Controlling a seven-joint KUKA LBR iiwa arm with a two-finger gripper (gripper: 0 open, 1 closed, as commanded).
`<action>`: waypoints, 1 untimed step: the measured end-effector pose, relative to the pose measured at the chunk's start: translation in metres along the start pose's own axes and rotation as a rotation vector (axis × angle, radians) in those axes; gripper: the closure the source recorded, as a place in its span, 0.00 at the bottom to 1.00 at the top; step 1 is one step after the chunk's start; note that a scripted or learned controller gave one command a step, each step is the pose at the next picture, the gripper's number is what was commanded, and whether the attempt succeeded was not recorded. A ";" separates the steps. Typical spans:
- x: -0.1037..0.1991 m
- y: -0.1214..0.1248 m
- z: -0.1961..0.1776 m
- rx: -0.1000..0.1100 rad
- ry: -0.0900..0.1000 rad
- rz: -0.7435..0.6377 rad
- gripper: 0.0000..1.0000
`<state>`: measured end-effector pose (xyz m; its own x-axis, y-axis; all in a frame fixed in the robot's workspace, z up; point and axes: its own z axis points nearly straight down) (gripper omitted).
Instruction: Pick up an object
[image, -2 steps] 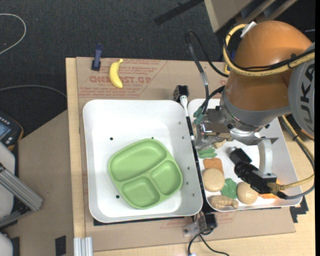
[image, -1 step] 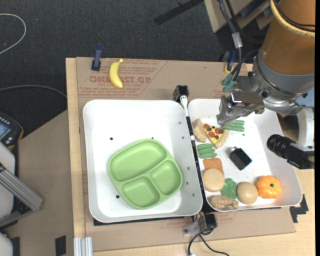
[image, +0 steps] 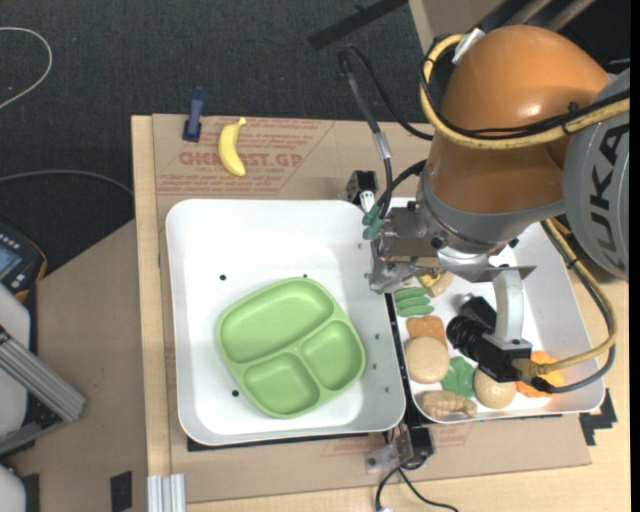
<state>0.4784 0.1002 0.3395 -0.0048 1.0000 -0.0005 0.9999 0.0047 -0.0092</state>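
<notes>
My gripper (image: 404, 266) hangs low over the far left part of the right bin (image: 575, 310), under the big orange wrist. Right below it lie a green ribbed piece (image: 410, 300) and a small yellowish piece (image: 437, 284). Toward the front of that bin sit an orange piece (image: 425, 327), a tan round piece (image: 427, 360), a green leafy piece (image: 460, 377), another tan lump (image: 492, 390) and a pale peanut-shaped piece (image: 447, 404). Nothing is visibly held.
The left bin (image: 200, 250) holds a green divided plate (image: 290, 346). A yellow banana (image: 232, 146) and a small blue object (image: 193, 117) lie on the cardboard behind the bins. An orange bit (image: 540, 387) lies at the right bin's front right.
</notes>
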 end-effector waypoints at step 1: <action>-0.005 0.001 -0.099 -0.022 0.003 0.003 1.00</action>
<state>0.4802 0.0956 0.4386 -0.0016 1.0000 0.0029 0.9999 0.0016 0.0124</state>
